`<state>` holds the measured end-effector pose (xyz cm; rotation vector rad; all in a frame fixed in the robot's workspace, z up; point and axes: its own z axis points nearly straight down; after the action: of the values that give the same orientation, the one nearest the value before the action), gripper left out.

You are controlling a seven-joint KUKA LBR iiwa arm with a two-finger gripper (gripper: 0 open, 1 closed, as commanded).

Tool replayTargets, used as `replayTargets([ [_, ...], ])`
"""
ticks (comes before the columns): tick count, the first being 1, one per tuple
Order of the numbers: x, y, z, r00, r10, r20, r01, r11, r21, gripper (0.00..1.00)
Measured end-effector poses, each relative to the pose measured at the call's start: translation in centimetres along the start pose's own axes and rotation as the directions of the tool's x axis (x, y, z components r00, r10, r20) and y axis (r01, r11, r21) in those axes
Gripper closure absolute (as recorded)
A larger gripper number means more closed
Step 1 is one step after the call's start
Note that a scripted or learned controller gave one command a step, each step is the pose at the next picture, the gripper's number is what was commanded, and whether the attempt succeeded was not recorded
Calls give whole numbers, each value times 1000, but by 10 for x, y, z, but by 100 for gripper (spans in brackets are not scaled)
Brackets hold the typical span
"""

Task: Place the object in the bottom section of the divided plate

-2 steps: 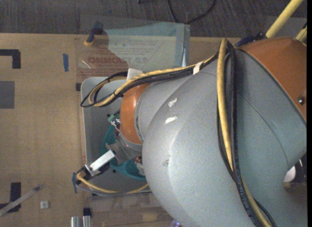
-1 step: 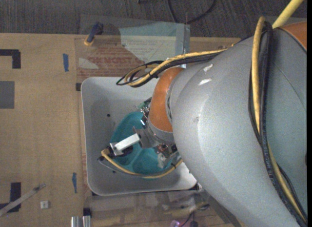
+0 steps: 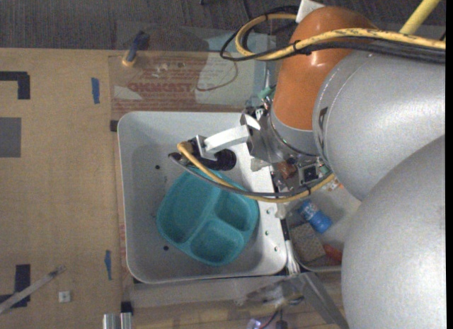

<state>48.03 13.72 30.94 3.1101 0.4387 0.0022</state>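
The teal plastic three-section plate (image 3: 207, 220) lies in the left shallow white bin (image 3: 136, 179), toward its right wall. To its right, under the grey arm (image 3: 382, 115), lies a small blue bottle-like object (image 3: 316, 218). The gripper (image 3: 263, 152) hangs just beyond the plate's far rim, and I cannot tell whether it is open or closed.

A teal divided plate (image 3: 207, 223) lies in the white bin (image 3: 136, 179) at lower centre. The grey arm (image 3: 382, 108) reaches in from the right.

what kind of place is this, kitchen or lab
Most likely a robotics lab: a grey and orange robot arm reaches over a shallow white bin holding a teal divided plate, and blue tape marks the brown bench.
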Motion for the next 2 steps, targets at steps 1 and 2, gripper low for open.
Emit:
replayTargets([
  [1,13,-50,103,996,85,4,-85,996,0,0],
  [2,14,-48,93,996,91,2,-91,996,-1,100],
])
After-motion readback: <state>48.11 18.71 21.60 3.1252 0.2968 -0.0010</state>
